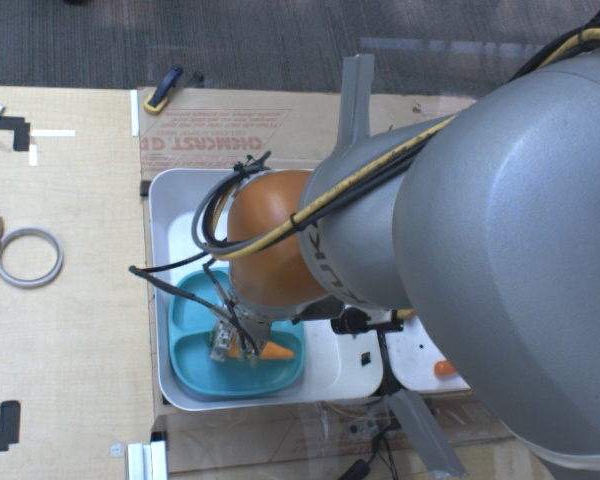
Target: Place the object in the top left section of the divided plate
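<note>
- Pale wooden bench [70, 368] fills the left of the camera view, with a strip of dark carpet along twelve o'clock and a roll of tape [28, 257] lying out at nine o'clock
- A flat sheet of cardboard [220, 128] lies behind the bins, its red print upside down and only partly readable; it looks like "CHEMCAST", though I would not swear to it
- The left white bin [165, 218] holds a teal divided plate [185, 313] toward its six o'clock end
- The grey arm [480, 258] sweeps in from three o'clock, its orange band [270, 238] sitting right above the plate
- The gripper [230, 345] hangs low over the plate's lower section; whether it is parted or closed cannot be told, since cables and wrist cover it
- An orange object [277, 349], carrot-like, lies in that lower section, just beside the gripper at its three o'clock, its long axis running roughly nine to three
- Nothing shows it being gripped
- The plate's top left section [192, 306] lies at about eleven o'clock from the gripper, so I judge the carry would be short, up and leftward
- A small orange piece [443, 369] sits in the right bin [420, 363]
</note>
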Controlling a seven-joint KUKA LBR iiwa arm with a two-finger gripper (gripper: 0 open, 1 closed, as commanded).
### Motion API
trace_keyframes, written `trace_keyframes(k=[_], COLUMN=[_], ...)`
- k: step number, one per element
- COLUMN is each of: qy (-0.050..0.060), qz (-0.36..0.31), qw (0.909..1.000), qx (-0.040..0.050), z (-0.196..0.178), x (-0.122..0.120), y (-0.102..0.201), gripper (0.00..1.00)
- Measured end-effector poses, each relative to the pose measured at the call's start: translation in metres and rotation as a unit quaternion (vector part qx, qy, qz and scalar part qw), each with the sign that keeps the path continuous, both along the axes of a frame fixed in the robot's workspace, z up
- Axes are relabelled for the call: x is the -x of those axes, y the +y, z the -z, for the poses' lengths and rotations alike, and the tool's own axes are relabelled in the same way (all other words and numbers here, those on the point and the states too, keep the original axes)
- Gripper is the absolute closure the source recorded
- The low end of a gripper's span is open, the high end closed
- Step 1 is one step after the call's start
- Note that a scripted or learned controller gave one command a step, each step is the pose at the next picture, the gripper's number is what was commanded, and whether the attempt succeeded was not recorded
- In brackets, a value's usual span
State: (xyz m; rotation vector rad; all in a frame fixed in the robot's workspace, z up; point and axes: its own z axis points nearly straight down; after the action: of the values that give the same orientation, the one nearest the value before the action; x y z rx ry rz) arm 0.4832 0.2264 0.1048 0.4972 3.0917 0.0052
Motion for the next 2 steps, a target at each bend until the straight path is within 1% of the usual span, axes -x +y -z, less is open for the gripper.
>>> trace_keyframes(k=[1,2], qy=[0.005,0.005], qz=[0.035,-0.089], qw=[0.9994,0.9961], qx=[0.0011,0.0014], z=[-0.144,0.001], x=[0.005,0.005], y=[-0.007,0.001], gripper=[1.0,1.0])
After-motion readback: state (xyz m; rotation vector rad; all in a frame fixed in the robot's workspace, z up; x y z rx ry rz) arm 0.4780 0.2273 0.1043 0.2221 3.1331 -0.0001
